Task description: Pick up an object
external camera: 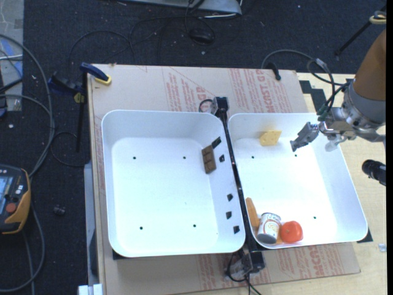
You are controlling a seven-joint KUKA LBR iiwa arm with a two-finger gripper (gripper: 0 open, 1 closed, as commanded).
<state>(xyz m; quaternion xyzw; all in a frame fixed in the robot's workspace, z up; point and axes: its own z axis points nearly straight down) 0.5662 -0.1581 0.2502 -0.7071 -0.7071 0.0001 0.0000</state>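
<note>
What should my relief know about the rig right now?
Gripper: over the right bin, beside the yellow piece, with nothing seen in it.
Can, red ball and orange stick: together in that bin's near corner.
Brown block: in the left bin, by its right wall.
Done: nothing picked.
Left: grasp and lift one thing.

Robot lab, easily given away by loose cables (201, 37) strewn on dark carpet (49, 23) beyond the claw (299, 142), past the cardboard bench (159, 85).
</note>
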